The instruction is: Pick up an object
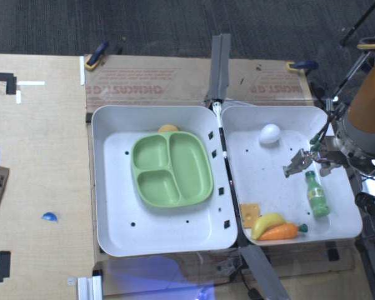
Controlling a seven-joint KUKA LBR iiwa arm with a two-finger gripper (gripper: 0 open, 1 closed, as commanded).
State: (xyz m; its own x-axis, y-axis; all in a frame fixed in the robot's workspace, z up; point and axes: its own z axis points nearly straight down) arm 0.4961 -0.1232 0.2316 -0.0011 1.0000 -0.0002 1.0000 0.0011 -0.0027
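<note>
Carrot [279,232] and banana [266,222] seen at near edge of right bin [250,127], touching each other. Gripper [298,165] hung over right bin's far-right part, fingers apparently spread, nothing clamped between. Green bottle [316,195] lying just beside gripper, on near side. White egg [269,134] farther back. Still approach stage, probably; bottle guessed as target, so realign and descent needed first.

A robot lab bench.
Two white bins [106,186] sit on a plywood bench [37,149] with clamps [97,54], cardboard [150,80] and black tape marks [5,81], above dark carpet [144,11].
</note>
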